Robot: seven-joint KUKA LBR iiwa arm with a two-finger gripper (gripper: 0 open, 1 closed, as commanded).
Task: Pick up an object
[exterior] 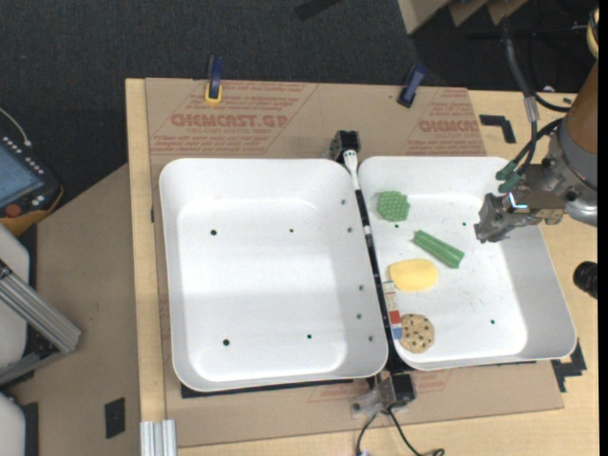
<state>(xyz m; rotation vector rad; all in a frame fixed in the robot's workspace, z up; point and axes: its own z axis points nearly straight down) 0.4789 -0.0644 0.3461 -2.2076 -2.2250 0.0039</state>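
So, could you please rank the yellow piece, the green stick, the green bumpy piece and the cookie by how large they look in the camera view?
1. Yellow piece
2. Green stick
3. Cookie and green bumpy piece: too alike to rank.

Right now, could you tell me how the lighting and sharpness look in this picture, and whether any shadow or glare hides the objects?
In the camera view, light is even and soft; the left bin shows a faint brighter band across its floor, no harsh glare. The yellow piece, green stick and cookie in the right bin read clearly. The claw is dark and slightly soft, its details hard to make out.
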